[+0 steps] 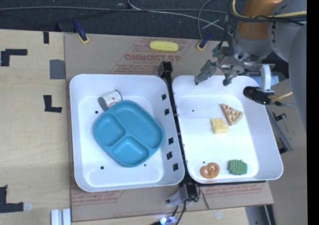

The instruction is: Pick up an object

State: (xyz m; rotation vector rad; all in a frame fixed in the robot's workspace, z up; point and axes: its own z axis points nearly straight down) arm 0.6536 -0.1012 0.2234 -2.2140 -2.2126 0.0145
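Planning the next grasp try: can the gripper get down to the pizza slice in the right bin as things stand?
Probably yes. The gripper hangs open over the right bin's far edge, and the pizza slice lies flat just nearer, apart from the cheese cube, with nothing over it.

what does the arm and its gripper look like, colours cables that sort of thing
The arm is grey, with a rounded orange band above the wrist. Thin dark cables loop around the wrist area. Below it sits a metallic grey gripper with two dark, slim fingers.
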